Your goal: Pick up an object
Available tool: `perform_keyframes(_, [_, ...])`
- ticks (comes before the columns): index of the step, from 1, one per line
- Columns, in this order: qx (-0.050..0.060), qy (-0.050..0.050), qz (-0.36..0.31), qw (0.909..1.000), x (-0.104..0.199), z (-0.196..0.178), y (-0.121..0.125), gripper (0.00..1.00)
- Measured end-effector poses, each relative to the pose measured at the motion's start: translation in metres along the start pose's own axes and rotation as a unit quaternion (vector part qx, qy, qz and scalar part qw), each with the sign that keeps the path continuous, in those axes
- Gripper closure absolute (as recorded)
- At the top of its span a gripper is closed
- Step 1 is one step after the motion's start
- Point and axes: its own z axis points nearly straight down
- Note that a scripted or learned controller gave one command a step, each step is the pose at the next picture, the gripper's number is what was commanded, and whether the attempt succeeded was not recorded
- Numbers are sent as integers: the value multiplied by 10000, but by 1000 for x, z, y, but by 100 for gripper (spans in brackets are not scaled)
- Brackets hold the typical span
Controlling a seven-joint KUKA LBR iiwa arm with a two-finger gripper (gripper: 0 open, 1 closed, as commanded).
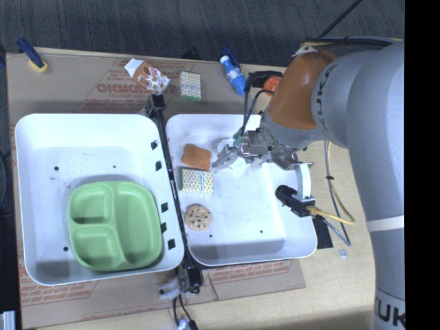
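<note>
- The two-finger metal gripper is seen low inside the right shallow white plastic bin, just beside the orange-brown bun-shaped piece.
- Whether the jaws are apart or together cannot be told, since they are blurred against the white floor.
- A miss is judged likely: a closure begun just short of the bun-shaped piece would catch nothing between the jaws.
- The bun-shaped piece could also be nudged toward the bin's left wall, or onto the green-and-white patterned square packet lying just below it.
- In the right bin, a round speckled cookie is also held, near the front-left corner.
- In the left shallow white bin, a light green plastic divided tray is held.
</note>
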Motion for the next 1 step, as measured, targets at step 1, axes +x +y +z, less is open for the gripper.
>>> perform_keyframes(1, [-5,8,-5,10000,32,22,-60,0])
